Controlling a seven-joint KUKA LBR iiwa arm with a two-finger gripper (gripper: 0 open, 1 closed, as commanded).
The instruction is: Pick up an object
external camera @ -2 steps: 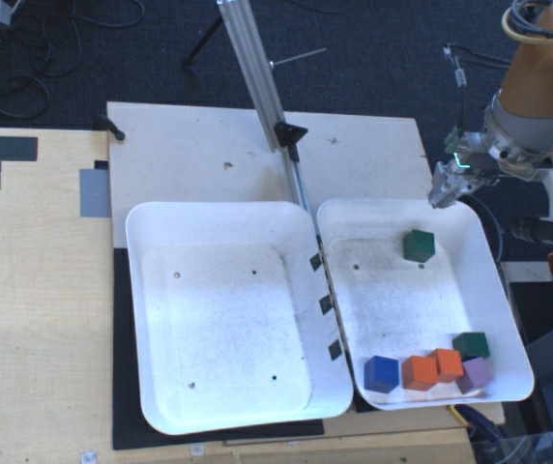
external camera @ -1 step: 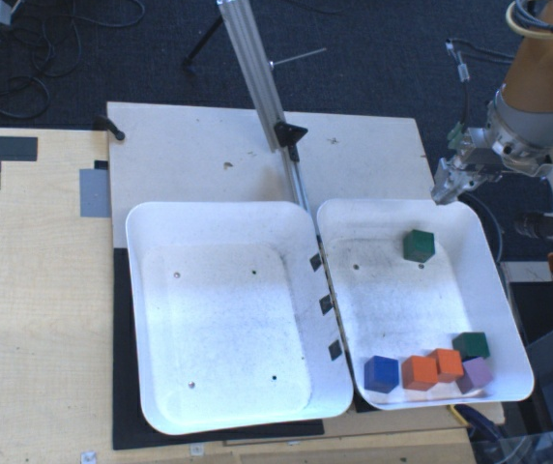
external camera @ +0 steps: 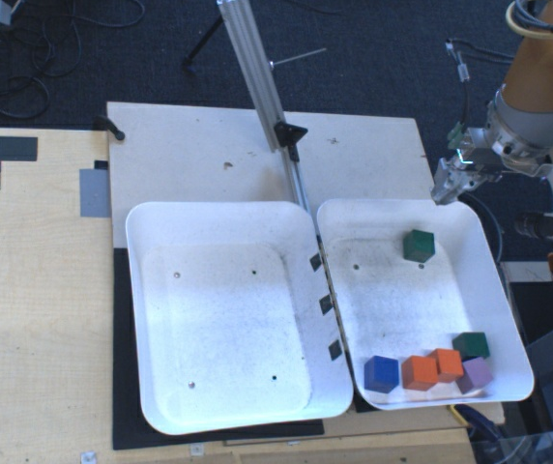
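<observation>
White right bin (external camera: 489,259) holding green cube (external camera: 419,246), corner blocks (external camera: 431,367), gripper (external camera: 449,189) state unclear

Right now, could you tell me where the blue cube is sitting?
The blue cube lies in the right bin, at its near edge, leftmost in the row of blocks, beside an orange cube.

We see a dark green cube (external camera: 419,246) alone in the upper part of the right bin (external camera: 505,298). Along its lower edge sit a blue cube (external camera: 381,373), two orange cubes (external camera: 431,369) touching, a purple cube (external camera: 475,375), another green cube (external camera: 471,345).
</observation>
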